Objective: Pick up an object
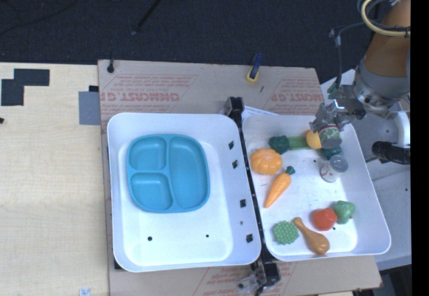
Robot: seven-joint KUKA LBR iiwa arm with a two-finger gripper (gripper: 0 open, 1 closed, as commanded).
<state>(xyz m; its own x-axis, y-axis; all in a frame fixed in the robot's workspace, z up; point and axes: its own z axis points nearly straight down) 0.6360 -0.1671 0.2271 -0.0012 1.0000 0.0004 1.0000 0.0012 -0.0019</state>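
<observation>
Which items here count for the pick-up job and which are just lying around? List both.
For the job: gripper; corn cob; orange pumpkin; carrot; tomato; green pepper; broccoli; drumstick; right bin.

Lying about: blue divided plate; left bin; blue-and-yellow clamp; cardboard sheet.

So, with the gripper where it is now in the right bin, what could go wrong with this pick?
1. The gripper is low over the yellow and green toy near the bin's back wall; its fingers might hit the wall or push the toy instead of catching it.
2. The small grey round piece lies just below the gripper, so it could be knocked aside.
3. The orange pumpkin toy and carrot lie close by, so a sliding toy may bump them.
</observation>
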